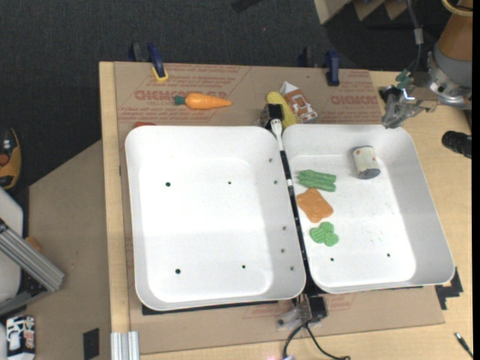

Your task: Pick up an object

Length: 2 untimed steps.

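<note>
Hand (pixel 395 111) hung over the far right corner of the right bin (pixel 420 223), nothing between its fingers; how wide they stood, couldn't tell. In that bin: grey-white can (pixel 365 161) near the far side, green bean pod (pixel 316 178), orange slab (pixel 314 204), green lump (pixel 325 235) (all along the left wall). Left bin (pixel 150 201) beside it. Carrot (pixel 204 101) lay on the desk (pixel 225 85) behind.

Two bins side by side on a board (pixel 120 201). Left bin (pixel 150 276): nothing in it. Right bin (pixel 427 231): can (pixel 366 162) toward the back; bean pod (pixel 316 179) near the left wall; bread piece (pixel 315 205) just in front of it; leafy piece (pixel 325 235) in front of that. Behind the bins, on the board: carrot (pixel 202 101) at left, packet (pixel 298 104) near the middle.
</note>
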### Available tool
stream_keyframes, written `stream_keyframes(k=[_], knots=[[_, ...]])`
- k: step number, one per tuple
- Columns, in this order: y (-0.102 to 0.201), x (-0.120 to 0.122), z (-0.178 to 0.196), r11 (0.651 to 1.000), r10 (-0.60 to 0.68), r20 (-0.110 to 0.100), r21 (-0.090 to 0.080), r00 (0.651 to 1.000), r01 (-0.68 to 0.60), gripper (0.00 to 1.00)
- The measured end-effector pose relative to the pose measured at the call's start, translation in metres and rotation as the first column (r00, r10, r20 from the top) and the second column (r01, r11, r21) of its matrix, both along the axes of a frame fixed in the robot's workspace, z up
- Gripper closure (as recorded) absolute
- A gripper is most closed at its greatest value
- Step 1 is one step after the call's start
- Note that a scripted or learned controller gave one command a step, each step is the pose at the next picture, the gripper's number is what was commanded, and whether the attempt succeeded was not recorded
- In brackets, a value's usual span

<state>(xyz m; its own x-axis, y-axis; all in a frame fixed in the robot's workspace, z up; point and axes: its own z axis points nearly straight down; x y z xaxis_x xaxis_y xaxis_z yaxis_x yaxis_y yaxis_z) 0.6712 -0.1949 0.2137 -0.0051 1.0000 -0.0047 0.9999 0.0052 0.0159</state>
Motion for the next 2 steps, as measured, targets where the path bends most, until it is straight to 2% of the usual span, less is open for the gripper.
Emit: stream_keyframes(k=[1, 2], knots=[[-0.031, -0.003, 0.134, 1.0, -0.006, 0.001, -0.003, 1.0, 0.006, 1.0], [0.012, -0.06, 0.333, 1.0, -0.002, 0.006, -0.002, 1.0, 0.002, 1.0]])
